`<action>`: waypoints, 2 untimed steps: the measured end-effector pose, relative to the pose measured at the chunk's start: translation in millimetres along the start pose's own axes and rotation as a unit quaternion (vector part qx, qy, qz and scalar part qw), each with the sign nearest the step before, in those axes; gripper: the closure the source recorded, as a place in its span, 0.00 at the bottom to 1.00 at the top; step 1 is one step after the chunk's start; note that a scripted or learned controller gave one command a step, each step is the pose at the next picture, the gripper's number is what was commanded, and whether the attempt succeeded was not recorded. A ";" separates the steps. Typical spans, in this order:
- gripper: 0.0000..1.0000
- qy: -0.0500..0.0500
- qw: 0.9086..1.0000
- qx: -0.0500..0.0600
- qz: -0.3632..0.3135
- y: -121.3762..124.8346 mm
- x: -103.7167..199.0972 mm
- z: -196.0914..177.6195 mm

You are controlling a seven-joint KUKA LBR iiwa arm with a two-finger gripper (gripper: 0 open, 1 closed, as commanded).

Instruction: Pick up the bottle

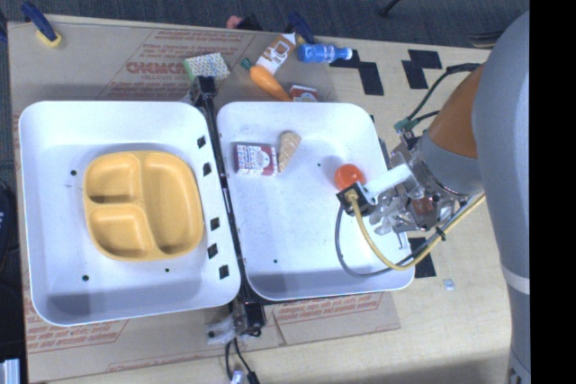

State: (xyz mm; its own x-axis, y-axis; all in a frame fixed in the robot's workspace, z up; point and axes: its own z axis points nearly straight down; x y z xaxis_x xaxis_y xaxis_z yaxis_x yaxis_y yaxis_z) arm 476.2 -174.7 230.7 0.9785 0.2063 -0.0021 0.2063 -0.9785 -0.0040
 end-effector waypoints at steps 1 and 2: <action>1.00 0.000 1.000 0.000 -0.001 -27.0 5.9 -15.3; 1.00 -0.002 1.000 0.001 -0.003 -19.2 3.4 -5.6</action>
State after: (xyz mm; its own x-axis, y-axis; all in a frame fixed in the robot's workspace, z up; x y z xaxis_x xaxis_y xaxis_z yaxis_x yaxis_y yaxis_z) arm 475.6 -155.2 236.4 0.9773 0.2118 -0.0053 0.2117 -0.9773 -0.0061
